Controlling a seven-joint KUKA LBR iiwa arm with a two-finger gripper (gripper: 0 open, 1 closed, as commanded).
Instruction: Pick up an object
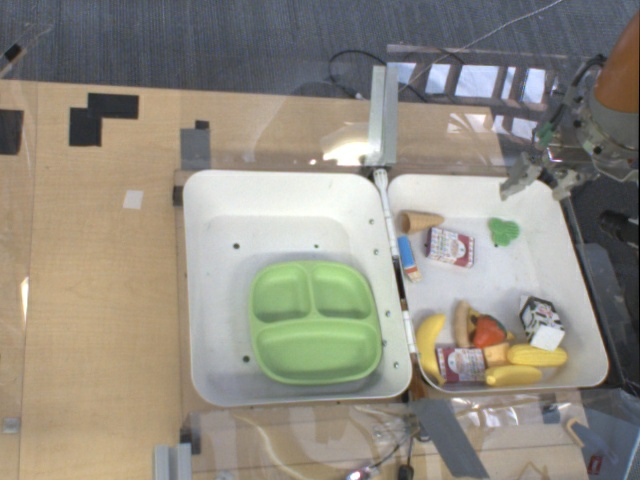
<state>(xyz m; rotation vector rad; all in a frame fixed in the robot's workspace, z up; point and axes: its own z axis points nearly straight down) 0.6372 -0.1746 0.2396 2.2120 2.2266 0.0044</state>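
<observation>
From the camera above, the gripper (530, 173) hangs over the far right corner of the right bin (585, 298), and I cannot tell its state. The objects lie in this bin: a banana (430, 340) at the near edge, a green piece (503, 232) just below the gripper. A green tray (316, 320) sits in the left bin (215, 268).

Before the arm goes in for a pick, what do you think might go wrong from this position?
The tool hangs over the right bin's far rim, so a straight descent might strike the rim. The banana, small carton and corn cob lie packed together at the near end; a grasp there may catch two items or slip. The green piece lies apart and looks safer.
</observation>
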